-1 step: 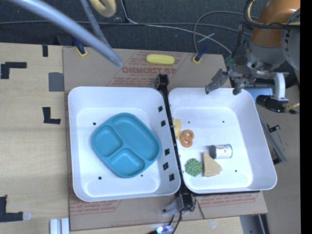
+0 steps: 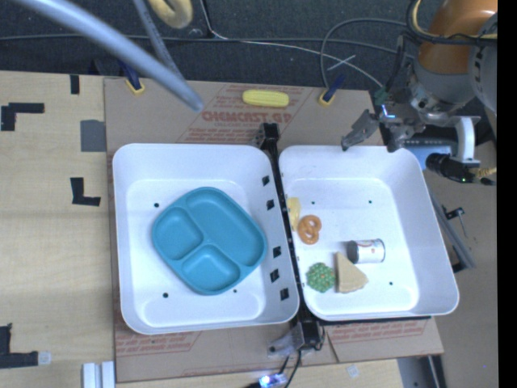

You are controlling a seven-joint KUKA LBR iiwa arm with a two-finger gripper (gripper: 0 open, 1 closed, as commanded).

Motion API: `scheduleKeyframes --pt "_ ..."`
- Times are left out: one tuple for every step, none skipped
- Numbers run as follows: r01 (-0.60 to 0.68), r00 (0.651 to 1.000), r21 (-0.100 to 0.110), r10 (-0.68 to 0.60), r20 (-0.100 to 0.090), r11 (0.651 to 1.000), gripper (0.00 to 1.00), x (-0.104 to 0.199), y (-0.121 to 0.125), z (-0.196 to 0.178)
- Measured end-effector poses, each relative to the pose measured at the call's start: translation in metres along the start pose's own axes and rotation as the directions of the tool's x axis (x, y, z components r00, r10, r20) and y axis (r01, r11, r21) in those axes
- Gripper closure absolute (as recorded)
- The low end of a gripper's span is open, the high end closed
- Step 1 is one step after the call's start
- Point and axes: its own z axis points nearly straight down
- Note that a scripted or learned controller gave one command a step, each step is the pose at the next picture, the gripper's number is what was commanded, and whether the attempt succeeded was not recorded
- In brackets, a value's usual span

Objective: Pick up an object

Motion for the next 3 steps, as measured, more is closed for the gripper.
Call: scheduleKeyframes --pt "0.000 1.000 0.006 0.000 0.000 1.000 0.00 0.005 -0.002 0.064" --pt "0.000 1.000 0.005 0.000 0.001 1.000 0.00 -0.002 0.002 0.122" --pt "0.001 1.000 0.002 -0.001 0.001 1.000 0.00 -0.002 0.001 0.175"
